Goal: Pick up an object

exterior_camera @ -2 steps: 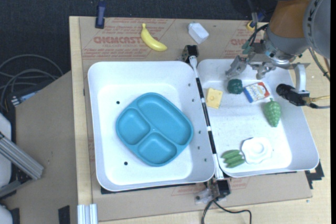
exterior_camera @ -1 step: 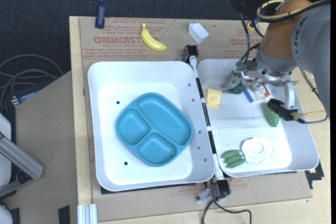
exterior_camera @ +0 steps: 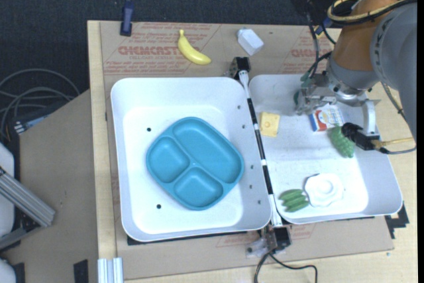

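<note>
Camera view: gripper (exterior_camera: 309, 101) hovering near right bin (exterior_camera: 379, 172) top rim.
Jaws: cannot tell.
Room: cheese block (exterior_camera: 269, 124) sitting just left.

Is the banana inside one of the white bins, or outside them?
Outside. The banana lies on the brown board behind the left bin, beyond its far rim.

A yellow banana (exterior_camera: 193, 50) lies on the brown cardboard (exterior_camera: 156, 50) in the upper middle of the frame, above the left bin. To its right, at upper centre, sits a small white block (exterior_camera: 250, 41). A small blue item (exterior_camera: 126, 18) rests at the cardboard's upper left corner. Grey cables (exterior_camera: 33, 99) loop over the dark floor at the left edge. A metal rail (exterior_camera: 25, 196) crosses the lower left corner.
</note>
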